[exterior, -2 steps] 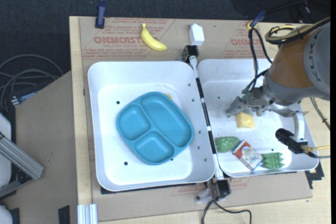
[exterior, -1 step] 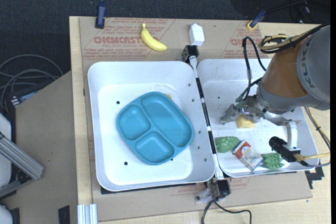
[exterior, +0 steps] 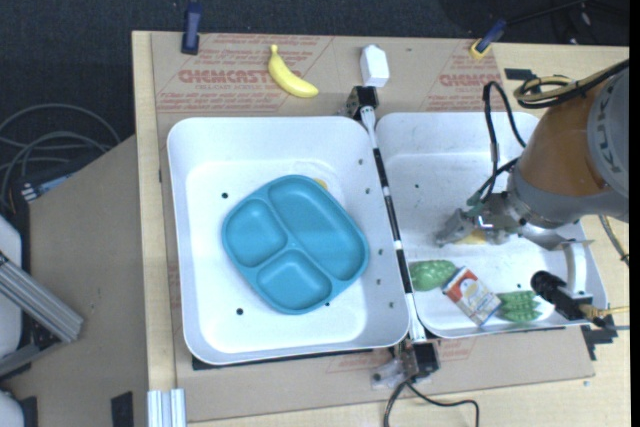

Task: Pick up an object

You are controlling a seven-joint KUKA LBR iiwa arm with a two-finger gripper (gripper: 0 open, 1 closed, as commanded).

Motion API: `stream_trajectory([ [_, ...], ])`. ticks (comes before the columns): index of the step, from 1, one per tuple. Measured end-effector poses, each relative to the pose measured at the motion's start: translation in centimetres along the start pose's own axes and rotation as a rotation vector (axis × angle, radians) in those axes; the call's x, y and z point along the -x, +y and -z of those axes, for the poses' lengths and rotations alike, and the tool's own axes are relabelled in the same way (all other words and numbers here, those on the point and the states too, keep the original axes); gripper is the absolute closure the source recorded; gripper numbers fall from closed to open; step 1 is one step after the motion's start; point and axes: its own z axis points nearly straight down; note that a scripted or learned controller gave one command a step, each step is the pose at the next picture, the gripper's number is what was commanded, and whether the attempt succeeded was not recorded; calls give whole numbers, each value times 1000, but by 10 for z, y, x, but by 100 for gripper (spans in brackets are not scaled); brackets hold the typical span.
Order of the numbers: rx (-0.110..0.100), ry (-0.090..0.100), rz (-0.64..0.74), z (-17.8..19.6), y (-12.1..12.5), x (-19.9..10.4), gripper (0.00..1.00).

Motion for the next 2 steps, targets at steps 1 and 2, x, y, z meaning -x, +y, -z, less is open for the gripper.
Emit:
stream_trajectory([
  [1,4,-2,1,1,73,45,0],
  [2,1,0,2,0,35,-10,0],
])
